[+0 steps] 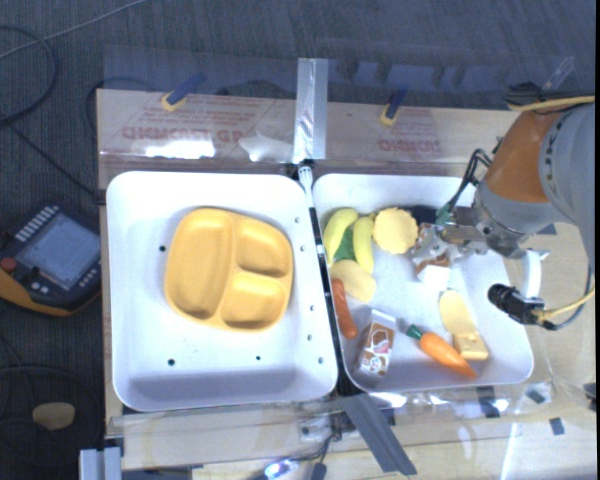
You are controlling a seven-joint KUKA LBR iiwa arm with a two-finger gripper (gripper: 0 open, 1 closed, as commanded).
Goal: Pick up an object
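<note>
Nearest, along the right bin's (520,368) front edge, lie a carrot (442,349) and a small carton (378,348), neither yet lifted. Farther back, the end effector (442,240) hangs low over a small brown-and-white item (430,260) near the bin's middle. This looks like the reach stage, though whether it is clenched or released I cannot tell; next comes a clean closure and lift.

**Crowded right bin, roomier left bin**

The right bin (520,363) is packed: bananas (340,230), a lemon (394,230), a carrot (442,349) and a small carton (377,347) leave narrow gaps. A yellow tray (228,268) fills the left bin's (130,298) centre, with bare margins around it.
</note>
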